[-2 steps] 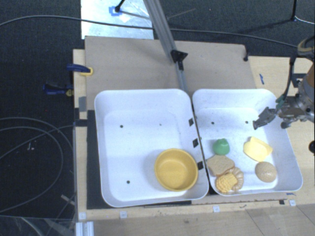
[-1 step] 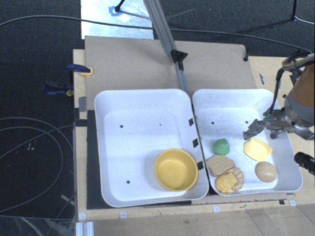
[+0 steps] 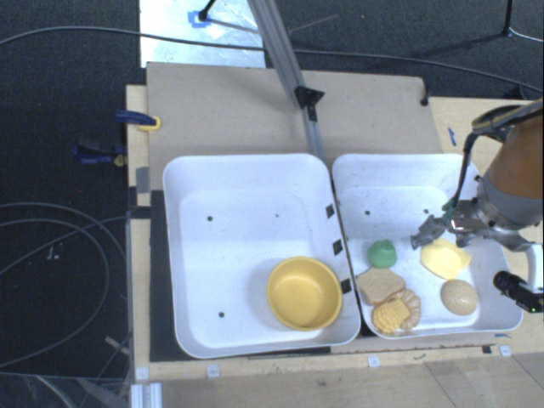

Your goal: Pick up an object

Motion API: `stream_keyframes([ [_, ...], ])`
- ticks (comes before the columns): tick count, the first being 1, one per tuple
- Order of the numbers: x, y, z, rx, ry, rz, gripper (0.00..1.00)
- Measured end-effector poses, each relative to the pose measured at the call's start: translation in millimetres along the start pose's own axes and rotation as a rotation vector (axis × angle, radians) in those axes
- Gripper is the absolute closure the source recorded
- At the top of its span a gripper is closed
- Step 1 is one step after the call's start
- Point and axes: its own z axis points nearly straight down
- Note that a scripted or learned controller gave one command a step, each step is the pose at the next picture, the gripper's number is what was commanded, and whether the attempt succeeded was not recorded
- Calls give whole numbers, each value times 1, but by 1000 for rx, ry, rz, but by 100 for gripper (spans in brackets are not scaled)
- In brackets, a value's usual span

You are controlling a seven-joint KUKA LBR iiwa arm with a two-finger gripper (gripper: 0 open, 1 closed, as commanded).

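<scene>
No brand, label or writing can be read anywhere. Two shallow white bins sit side by side on the tabletop [image 3: 255, 100]. The left bin [image 3: 221, 185] holds a yellow bowl [image 3: 304, 292], upright, near the bin's front right corner. The right bin [image 3: 399, 177] holds the rest, taken from that bowl: a small green piece [image 3: 382, 252] lies just across the dividing rims to the bowl's upper right; a tan slice of bread [image 3: 380, 284] lies right of the bowl, below the green piece; a yellow corn cob on a round cracker [image 3: 394, 314] touches the bread's lower edge. Farther right lie a pale yellow wedge [image 3: 445, 260] and a beige oval roll [image 3: 459, 297]. The gripper [image 3: 435, 232] hangs just above the yellow wedge's left end; whether it is spread or closed cannot be told, and nothing is seen between its tips.
</scene>
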Motion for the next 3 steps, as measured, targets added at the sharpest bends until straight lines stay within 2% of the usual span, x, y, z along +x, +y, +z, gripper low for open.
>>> stream_keyframes([
  [1,6,8,48,0,1,-1,0],
  [2,5,9,34,-5,-1,1,100],
  [3,-2,19,-19,-9,-3,-4,100],
])
